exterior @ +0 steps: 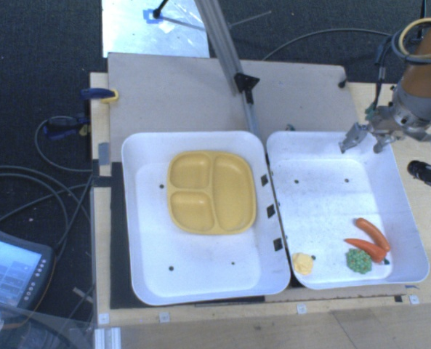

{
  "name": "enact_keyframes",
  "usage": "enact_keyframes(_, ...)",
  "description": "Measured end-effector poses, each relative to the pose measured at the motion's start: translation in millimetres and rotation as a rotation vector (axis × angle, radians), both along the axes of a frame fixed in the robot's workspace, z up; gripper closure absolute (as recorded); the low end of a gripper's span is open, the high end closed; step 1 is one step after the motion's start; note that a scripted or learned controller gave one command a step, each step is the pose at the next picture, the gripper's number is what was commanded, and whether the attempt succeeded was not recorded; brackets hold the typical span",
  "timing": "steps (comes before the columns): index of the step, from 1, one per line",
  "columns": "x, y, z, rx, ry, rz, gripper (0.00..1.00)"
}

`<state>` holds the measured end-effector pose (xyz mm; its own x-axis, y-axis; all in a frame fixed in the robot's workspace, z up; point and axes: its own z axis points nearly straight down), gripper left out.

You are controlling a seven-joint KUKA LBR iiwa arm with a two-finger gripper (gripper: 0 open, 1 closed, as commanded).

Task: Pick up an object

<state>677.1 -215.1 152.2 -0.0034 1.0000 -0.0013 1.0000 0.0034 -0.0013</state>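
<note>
My gripper [364, 140] hangs above the far right corner of the right bin [324, 195], its two fingers spread open with nothing between them. Near that bin's front right corner lie two orange carrot-like pieces [372, 233] [365, 248], a green broccoli piece [358, 261] and, further left, a small pale yellow piece [302, 263]. All of these lie well in front of the gripper.
The left bin [150, 267] holds a yellow divided plate [211, 193] with three compartments. A grey pole [222, 42] slants across the back of the bench. Black clips sit along the seam between the bins.
</note>
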Motion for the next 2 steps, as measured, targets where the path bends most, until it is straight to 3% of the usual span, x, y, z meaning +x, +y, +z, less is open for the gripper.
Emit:
enact_keyframes(1,6.1,7.1,-56.1,0.001,0.0,0.005,0.0)
enact_keyframes(2,7.3,6.8,-57.4,0.0,0.001,0.005,0.0)
